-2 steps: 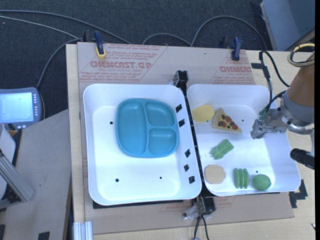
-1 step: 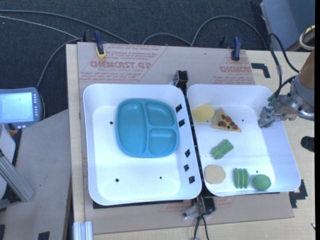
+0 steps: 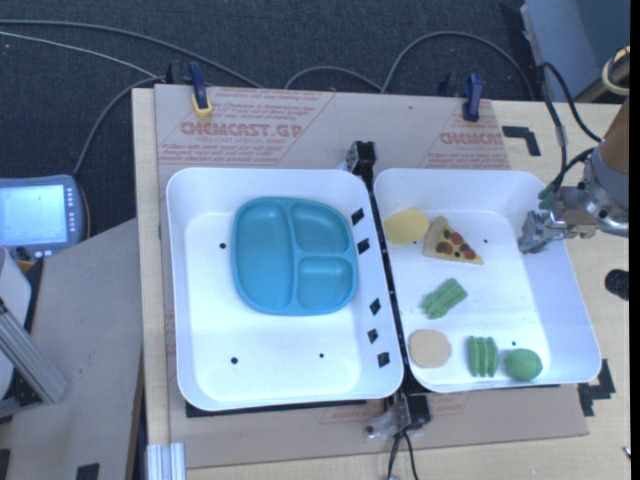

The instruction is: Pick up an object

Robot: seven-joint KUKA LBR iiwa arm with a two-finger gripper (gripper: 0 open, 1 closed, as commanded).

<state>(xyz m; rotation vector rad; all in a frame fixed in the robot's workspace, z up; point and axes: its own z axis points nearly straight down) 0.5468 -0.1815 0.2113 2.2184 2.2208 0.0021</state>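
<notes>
Two white bins side by side on the bench. Left bin (image 3: 200, 298) holds one item: a blue divided tray (image 3: 295, 256) with three compartments, sitting flat in the upper middle of the bin.

Right bin (image 3: 570, 308) holds six small toy food pieces, all loose on the floor of the bin:
- 1 yellow rounded piece (image 3: 406, 226), top left, close to the divider
- 1 pizza slice (image 3: 452, 242), just beside the yellow piece on its right, touching or nearly so
- 1 green ridged piece (image 3: 444, 297), mid-bin, lying at a slant
- 1 tan round disc (image 3: 430, 348), lower left
- 1 green ribbed piece (image 3: 483, 356), lower middle, just right of the disc
- 1 green ball-shaped piece (image 3: 523, 364), lower right, just beside the ribbed one

So four green/tan pieces along the lower half, two pieces up top. None stacked.

Gripper (image 3: 533, 236) sits at the right bin's upper right, near the rim, well apart from every piece; nearest is the pizza slice to its left. Nothing is between the fingers. Can't tell from this angle whether the fingers are spread or closed, too small and dark.

Two blue clamps (image 3: 200, 96) on the board's far edge, one per side. One small screen (image 3: 38, 211) off the bench to the left.
</notes>
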